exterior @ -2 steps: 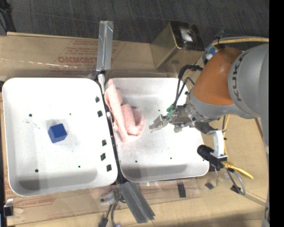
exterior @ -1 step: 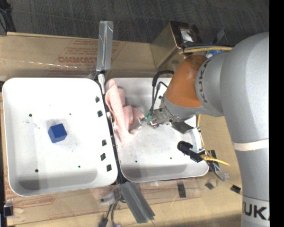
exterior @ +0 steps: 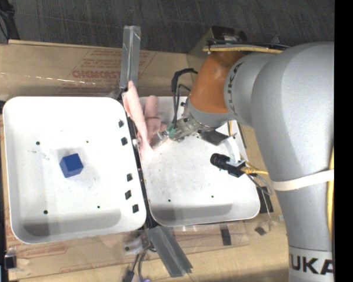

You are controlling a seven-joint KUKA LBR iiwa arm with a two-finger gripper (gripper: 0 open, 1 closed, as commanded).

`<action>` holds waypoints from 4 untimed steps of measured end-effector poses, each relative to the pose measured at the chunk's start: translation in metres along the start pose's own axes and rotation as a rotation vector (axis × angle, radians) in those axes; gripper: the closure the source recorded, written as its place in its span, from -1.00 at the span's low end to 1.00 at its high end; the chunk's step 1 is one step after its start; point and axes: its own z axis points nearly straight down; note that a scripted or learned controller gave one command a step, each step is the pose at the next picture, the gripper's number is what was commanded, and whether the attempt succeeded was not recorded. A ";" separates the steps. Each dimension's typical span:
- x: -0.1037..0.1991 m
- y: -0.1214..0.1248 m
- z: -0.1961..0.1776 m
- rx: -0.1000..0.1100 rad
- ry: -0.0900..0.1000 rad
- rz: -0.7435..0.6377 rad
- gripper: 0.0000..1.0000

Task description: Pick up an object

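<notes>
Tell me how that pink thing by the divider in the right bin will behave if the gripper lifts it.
The pink thing looks soft and long, draped against the right bin's left wall, so it will probably sag. It seems light. Its rounded folds may slip from the gripper.

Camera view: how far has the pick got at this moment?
Done: the arm has reached into the right white bin, its gripper low beside the soft pink object draped along the divider. In hand: nothing visibly gripped; the object lies on the bin wall. Left: securing and lifting something. The small blue cube sits untouched in the left white bin.
</notes>
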 end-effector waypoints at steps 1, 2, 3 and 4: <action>-0.016 0.040 0.001 0.001 0.000 -0.063 -1.00; -0.058 0.023 -0.020 0.004 0.002 0.142 -1.00; -0.013 0.041 0.002 0.002 0.001 0.063 -1.00; -0.075 0.016 -0.036 0.004 0.002 0.464 -1.00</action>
